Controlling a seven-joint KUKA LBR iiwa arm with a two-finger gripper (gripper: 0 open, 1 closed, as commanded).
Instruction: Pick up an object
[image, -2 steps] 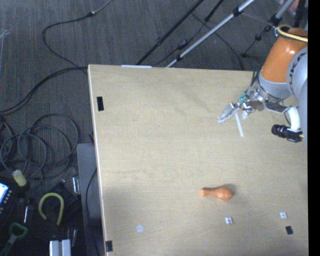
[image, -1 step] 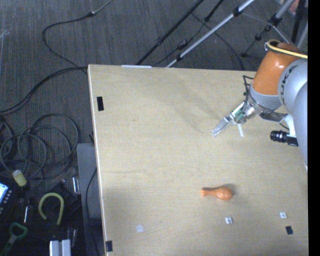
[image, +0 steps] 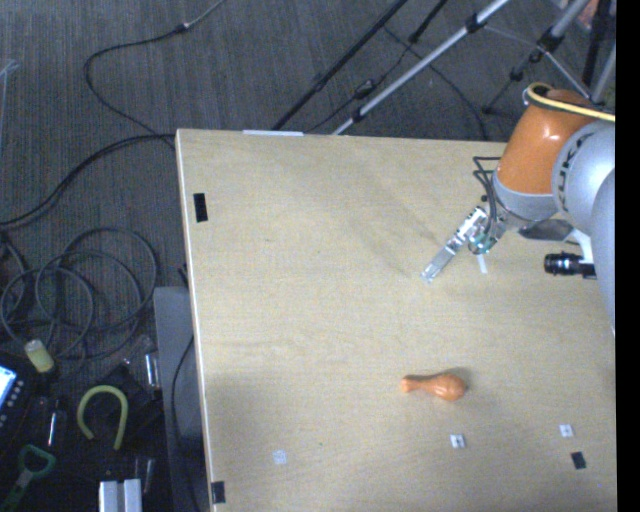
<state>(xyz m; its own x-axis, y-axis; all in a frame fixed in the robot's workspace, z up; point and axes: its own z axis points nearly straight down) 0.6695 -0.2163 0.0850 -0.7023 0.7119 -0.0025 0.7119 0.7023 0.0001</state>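
end effector (image: 436, 268) grip state unclear | orange obj (image: 436, 386) well apart, open bench (image: 300, 300) around

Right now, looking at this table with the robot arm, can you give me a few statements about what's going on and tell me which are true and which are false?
1. An orange object lies on the wooden table. True.
2. The gripper has the orange object between its fingers. False: the object lies on the table, well apart from the gripper and nearer the camera.
3. The arm comes in from the right side of the view. True.
4. The orange object sits in the far left corner of the table. False: it lies in the near right part.
5. Cables lie on the floor left of the table. True.
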